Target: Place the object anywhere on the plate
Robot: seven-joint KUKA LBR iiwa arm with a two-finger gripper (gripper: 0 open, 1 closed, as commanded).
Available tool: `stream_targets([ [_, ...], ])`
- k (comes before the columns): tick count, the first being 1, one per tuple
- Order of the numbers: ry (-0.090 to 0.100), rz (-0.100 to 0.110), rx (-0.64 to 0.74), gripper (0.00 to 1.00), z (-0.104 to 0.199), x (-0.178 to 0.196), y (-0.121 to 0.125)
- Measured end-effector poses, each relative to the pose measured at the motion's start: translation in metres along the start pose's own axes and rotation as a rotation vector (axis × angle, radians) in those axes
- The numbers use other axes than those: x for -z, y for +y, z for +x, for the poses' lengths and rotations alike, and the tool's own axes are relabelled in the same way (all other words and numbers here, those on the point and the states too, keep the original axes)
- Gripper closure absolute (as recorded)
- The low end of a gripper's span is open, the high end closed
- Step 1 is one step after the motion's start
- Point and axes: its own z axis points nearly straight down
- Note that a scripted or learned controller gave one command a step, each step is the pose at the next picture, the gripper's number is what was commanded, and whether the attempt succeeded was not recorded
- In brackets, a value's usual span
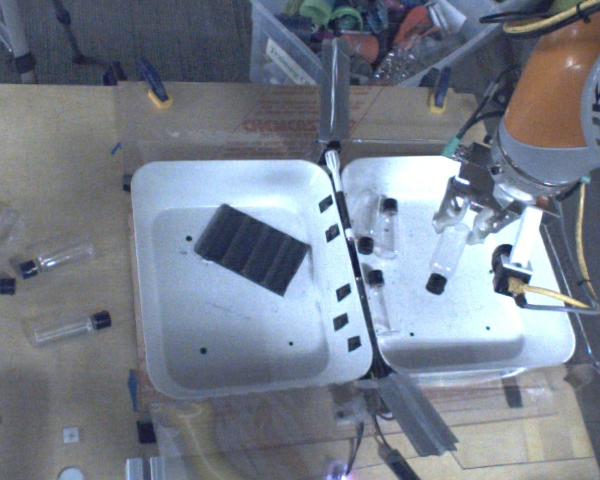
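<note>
Hand [467,218] over right bin [540,343], a clear black-capped vial [442,261] hanging between its fingers.
Vial near upright, cap down, above the bin floor. Dark ribbed plate [252,249] lies tilted in left bin [150,268], well apart. More vials [380,223] by the divider; others [70,323] on the bench [50,408].

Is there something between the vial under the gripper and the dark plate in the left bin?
Yes. The divider wall between the two bins lies between the vial, in the right bin, and the dark plate. Other vials lie beside that wall.
</note>
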Motion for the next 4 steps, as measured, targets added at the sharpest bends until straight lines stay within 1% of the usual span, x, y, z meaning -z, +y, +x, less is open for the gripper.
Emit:
stream_targets([
  [1, 0.000, 0.004, -0.424, 1.00, 0.046, -0.082, 0.022],
  [2, 0.001, 0.000, -0.661, 1.00, 0.115, -0.081, 0.021],
  [3, 0.002, -0.003, -0.273, 1.00, 0.205, -0.067, -0.007],
  [4, 0.006, -0.002, -0.754, 1.00, 0.243, -0.053, -0.004],
])
